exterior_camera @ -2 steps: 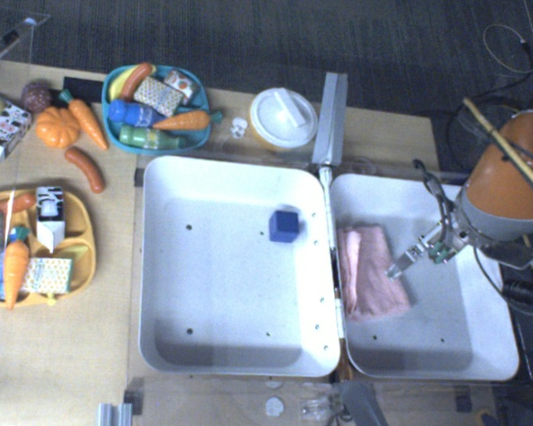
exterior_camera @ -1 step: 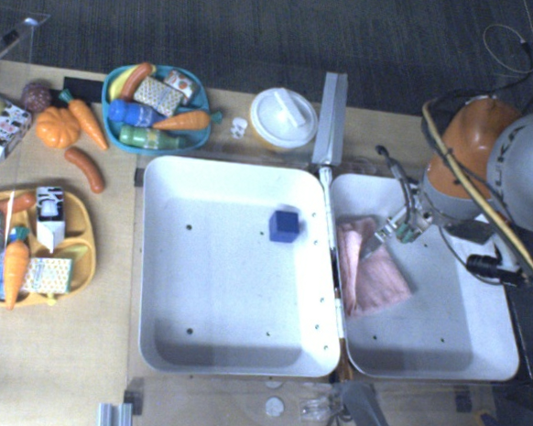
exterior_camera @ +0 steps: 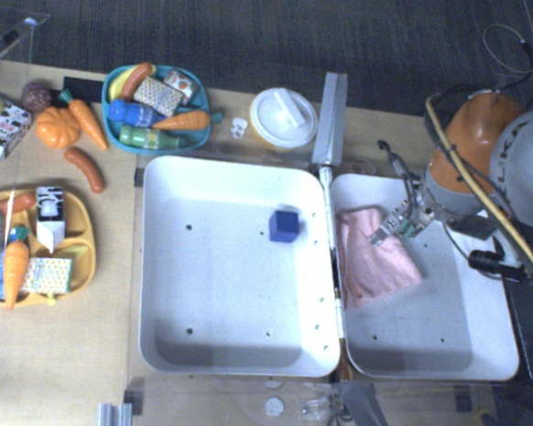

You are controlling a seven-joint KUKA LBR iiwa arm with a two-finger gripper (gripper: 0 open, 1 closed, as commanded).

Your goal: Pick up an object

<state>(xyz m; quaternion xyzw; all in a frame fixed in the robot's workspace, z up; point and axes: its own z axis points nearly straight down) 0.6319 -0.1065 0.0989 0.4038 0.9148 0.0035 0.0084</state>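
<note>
A crumpled pink cloth (exterior_camera: 376,257) lies in the left half of the right bin (exterior_camera: 439,350). My gripper (exterior_camera: 396,225) is down at the cloth's upper right edge, touching or just above it. A small blue cube (exterior_camera: 285,225) rests in the left bin (exterior_camera: 231,315), near its upper right corner, apart from the gripper.
The grey arm with its orange band (exterior_camera: 475,132) reaches in from the upper right, with cables around it. Left of the bins stand a blue bowl (exterior_camera: 155,107) and a yellow plate (exterior_camera: 34,249) of toy food, plus loose toy vegetables. A white lid (exterior_camera: 283,117) sits behind the left bin.
</note>
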